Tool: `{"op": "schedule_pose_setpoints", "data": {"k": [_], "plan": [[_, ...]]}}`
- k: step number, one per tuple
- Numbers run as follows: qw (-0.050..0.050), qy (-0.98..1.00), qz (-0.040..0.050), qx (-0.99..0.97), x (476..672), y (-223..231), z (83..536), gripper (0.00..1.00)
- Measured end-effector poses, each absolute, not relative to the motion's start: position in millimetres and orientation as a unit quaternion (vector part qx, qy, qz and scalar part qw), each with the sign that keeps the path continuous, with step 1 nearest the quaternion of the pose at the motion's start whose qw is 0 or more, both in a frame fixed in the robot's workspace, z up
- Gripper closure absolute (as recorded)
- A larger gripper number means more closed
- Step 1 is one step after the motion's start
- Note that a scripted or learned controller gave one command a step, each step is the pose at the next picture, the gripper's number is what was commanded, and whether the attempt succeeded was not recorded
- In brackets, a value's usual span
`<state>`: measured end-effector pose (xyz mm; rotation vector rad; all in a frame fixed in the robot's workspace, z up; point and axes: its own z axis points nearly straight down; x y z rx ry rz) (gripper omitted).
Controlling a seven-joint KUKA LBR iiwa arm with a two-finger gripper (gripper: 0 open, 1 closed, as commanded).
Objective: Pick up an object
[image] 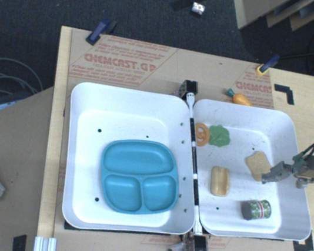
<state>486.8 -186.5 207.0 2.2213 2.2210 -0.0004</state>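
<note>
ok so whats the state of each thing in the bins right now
blue three-compartment plastic tray: flat in the left white bin, nothing in it
green leafy toy: lying in the right white bin, touching the orange pretzel-shaped ring
tan bread-like block: lying flat, apart from the others
beige wedge: lying by the pincer
small green-labelled can: on its side
pincer: low over the right bin, holding nothing visible

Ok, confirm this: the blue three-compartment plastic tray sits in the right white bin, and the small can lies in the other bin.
Not quite. The camera view shows the blue three-compartment plastic tray in the left white bin; the small can lies in the other, right bin.
</note>
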Motion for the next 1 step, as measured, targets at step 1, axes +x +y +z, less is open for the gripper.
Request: {"op": "schedule_pose_setpoints", "data": {"k": [1], "plan": [[0.0, 0.708, 0.0006, 0.706, 521.1, -102.7, 194.1, 0.0]]}}
